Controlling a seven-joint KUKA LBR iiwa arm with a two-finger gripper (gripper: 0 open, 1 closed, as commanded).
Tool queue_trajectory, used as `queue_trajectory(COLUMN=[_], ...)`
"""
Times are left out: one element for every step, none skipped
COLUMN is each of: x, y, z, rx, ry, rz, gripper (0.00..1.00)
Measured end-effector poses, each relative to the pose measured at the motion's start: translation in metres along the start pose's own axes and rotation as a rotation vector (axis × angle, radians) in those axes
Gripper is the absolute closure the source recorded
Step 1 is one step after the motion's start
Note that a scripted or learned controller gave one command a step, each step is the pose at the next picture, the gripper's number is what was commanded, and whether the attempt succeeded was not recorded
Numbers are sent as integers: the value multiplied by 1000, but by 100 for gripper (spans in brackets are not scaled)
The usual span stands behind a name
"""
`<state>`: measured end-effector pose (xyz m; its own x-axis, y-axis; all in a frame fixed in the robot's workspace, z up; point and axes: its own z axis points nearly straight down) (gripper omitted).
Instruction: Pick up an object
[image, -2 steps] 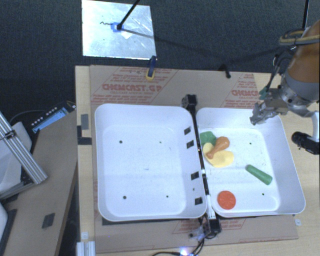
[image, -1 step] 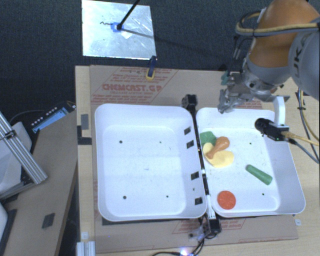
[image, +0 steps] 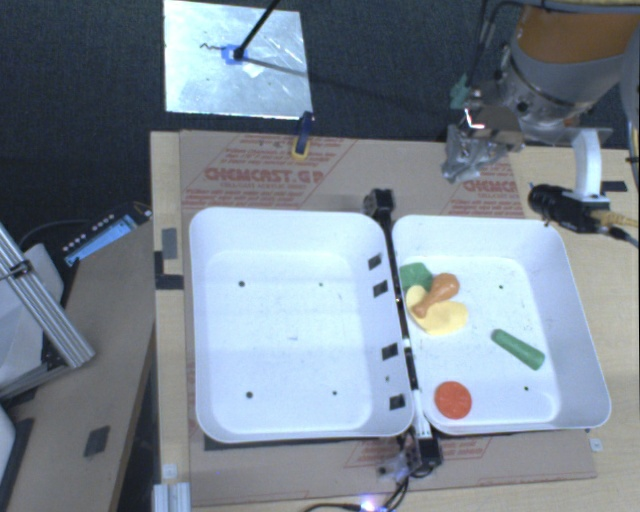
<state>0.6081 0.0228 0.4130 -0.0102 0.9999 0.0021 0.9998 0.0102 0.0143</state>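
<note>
The right bin (image: 560, 290) holds several small things. An orange, drumstick-shaped piece (image: 437, 291) lies over a yellow piece (image: 443, 319) near the bin's left wall, with a green piece (image: 414, 274) just behind them. A green cylinder (image: 518, 348) lies further right, and a red-orange disc (image: 453, 400) sits near the front edge. My gripper (image: 470, 160) hangs high above the bench behind the right bin, well clear of everything in it. Nothing shows between its fingers.
The left bin (image: 215, 330) stands beside the right one, joined by a black-clipped divider (image: 395, 310). A shiny metal sheet (image: 235, 60) lies at the back left, and a yellow and blue clip (image: 301, 140) sits on the cardboard behind the bins.
</note>
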Motion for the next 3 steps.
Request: queue_trajectory(x=[55,143,158], y=[-4,7,9], z=[-41,-78,-119], rx=[7,9,9], ry=[1,3,0], rz=[0,-2,4], gripper=[100,100,100])
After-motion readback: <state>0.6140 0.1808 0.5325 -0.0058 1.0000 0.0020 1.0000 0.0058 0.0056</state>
